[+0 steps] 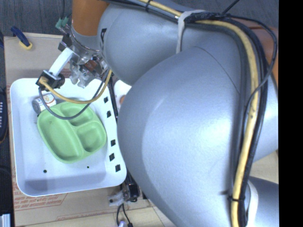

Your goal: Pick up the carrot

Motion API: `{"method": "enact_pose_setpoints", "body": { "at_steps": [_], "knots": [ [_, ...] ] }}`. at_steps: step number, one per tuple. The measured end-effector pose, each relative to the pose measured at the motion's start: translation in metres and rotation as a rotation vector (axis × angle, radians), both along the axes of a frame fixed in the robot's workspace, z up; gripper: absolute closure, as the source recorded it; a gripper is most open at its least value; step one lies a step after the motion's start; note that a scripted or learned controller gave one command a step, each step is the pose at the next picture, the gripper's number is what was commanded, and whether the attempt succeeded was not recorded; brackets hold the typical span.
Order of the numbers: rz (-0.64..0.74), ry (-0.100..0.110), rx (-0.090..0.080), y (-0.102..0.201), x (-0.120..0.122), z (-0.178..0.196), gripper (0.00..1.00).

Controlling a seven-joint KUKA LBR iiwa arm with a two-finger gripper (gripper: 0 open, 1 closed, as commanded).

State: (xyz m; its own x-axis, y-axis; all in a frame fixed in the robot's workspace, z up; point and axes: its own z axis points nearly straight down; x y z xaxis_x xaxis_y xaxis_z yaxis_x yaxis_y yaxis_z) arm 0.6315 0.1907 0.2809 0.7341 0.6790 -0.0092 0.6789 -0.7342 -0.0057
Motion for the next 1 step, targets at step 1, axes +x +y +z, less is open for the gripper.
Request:
{"method": "enact_pose_setpoints", "body": {
  "at_steps": [1],
  "knots": [
    [0.095, 0.005, 0.001, -0.0598, -0.0007, 0.0005, 1.0]
  ]
}}
